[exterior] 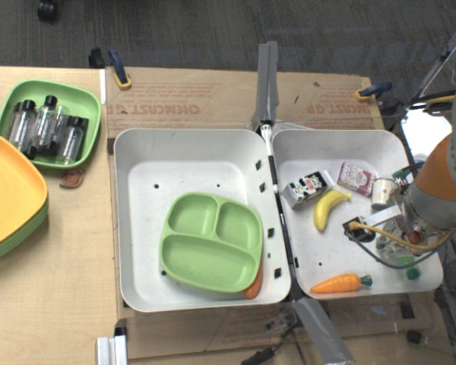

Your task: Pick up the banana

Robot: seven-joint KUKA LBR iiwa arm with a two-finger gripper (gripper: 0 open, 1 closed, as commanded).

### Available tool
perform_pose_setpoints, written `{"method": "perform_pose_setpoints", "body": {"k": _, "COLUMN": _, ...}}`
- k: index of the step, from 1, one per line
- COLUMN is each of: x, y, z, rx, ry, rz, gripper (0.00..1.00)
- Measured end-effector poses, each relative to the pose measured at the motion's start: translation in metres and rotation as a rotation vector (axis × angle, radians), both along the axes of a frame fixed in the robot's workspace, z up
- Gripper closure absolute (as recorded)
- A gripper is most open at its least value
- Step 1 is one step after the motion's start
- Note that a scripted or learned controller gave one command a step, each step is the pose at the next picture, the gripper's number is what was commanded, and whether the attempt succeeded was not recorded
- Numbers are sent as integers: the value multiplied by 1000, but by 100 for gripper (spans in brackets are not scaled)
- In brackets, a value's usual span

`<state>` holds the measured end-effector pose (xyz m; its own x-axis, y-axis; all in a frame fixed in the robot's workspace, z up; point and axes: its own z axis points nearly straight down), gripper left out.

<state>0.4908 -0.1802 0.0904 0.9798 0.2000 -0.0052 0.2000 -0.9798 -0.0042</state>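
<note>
Robotics lab or test workshop. Grey office carpet (213,14) along the top, with a chair wheel (47,7) at the edge. Wooden tabletop (45,303) partly covered by a cardboard sheet (182,101), fastened with a clamp (120,73) at one corner and a second clamp (372,91) at the other. White bin (137,154) beside a second white bin (342,144) on the cardboard, grey-and-orange robot arm (441,188) reaching in.

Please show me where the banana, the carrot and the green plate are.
banana (328,207): camera view, middle of the fruit.
carrot (336,284): camera view, orange body.
green plate (211,263): camera view, large lower compartment.
</note>
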Motion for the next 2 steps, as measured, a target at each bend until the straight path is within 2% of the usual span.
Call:
{"method": "perform_pose_setpoints", "body": {"k": 1, "x": -11, "y": -16, "z": -2, "rx": 35, "ry": 5, "rz": 61, "gripper": 100}}
{"method": "perform_pose_setpoints", "body": {"k": 2, "x": -14, "y": -6, "z": -1, "rx": 4, "ry": 1, "rz": 5, "gripper": 100}}
